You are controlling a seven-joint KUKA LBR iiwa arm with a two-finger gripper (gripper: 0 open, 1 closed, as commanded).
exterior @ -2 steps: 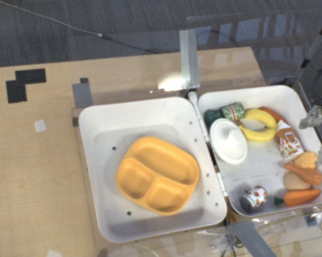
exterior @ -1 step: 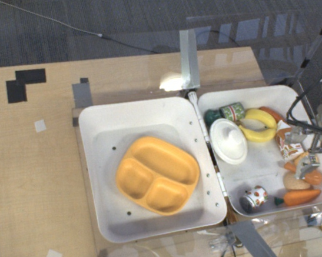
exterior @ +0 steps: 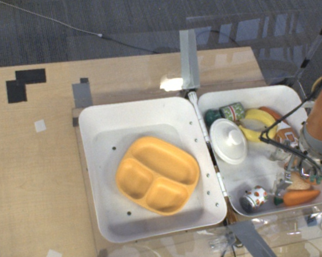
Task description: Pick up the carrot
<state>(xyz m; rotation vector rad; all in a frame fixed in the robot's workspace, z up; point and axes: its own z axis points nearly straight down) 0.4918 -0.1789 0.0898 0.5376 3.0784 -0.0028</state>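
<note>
Carrot (exterior: 301,196) lying lengthwise left to right, tip rightward, in right bin (exterior: 261,209); finger state unclear.

No text, label, brand, number or sign can be read on anything here.

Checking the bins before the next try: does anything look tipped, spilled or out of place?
Nothing is spilled. The carrot lies flat at the near edge of the right bin, beside a small toy. The yellow divided plate sits askew in the left bin.
</note>
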